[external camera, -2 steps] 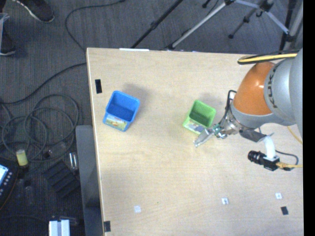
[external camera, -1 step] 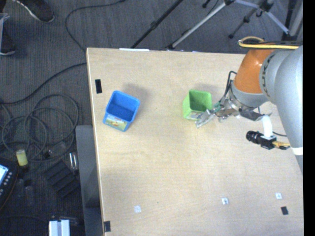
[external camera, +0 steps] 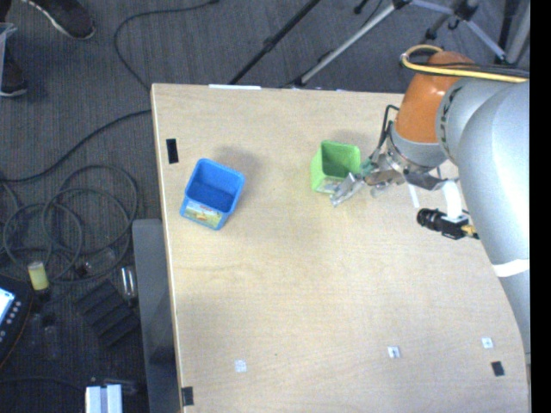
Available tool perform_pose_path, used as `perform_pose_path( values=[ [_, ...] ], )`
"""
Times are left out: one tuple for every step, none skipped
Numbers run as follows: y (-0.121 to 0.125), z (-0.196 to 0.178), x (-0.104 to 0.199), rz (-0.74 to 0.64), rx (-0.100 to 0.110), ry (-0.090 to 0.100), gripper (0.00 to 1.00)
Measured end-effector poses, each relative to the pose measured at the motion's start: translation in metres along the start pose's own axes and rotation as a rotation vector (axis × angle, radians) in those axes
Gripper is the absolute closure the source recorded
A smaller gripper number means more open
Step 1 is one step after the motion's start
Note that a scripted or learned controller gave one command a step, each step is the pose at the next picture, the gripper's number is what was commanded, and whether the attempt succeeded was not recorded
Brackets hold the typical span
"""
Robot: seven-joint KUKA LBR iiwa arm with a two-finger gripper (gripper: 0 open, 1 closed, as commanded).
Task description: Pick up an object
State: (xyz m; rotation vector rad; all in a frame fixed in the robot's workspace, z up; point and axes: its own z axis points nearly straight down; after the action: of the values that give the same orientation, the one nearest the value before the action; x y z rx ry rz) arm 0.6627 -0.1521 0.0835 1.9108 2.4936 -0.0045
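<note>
Far left of the green cup, off the bench on grey carpet: loops of black cable [external camera: 71, 222], with a dark shoe [external camera: 62, 14] up and farther back.

Tan bench top [external camera: 301, 317]: carries everything else, with small black marks along its edges.

Blue cup [external camera: 213, 194]: lies well left of the green cup, apart from it, tipped so that its open mouth faces up and back, with a yellowish label on its lower side.

Green cup [external camera: 336, 166]: sits on the bench in the far half, open mouth showing, a little tilted.

Gripper [external camera: 346, 188]: presses in at the green cup's lower right corner, touching or just beside its wall; cannot tell whether the claw is wide, narrow or clamped on the wall, since the metal parts blur together there.

Just right of the green cup: grey wrist, then the orange band [external camera: 422, 110] above it.

Lower right of the green cup: a small black part with a yellow tip [external camera: 443, 222], near the arm.

Farthest right of the green cup: broad grey arm body [external camera: 499, 170].

Above and behind the green cup, off the bench: grey stand legs [external camera: 379, 11].
</note>
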Motion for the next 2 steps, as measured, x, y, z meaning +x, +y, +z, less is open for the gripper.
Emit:
perform_pose_path(
  values=[
    [0.0050,-0.0013,-0.0042,-0.214,-0.002,-0.004,0.00],
    [0.0037,-0.0008,-0.0088,-0.478,-0.002,-0.002,0.00]
  ],
)
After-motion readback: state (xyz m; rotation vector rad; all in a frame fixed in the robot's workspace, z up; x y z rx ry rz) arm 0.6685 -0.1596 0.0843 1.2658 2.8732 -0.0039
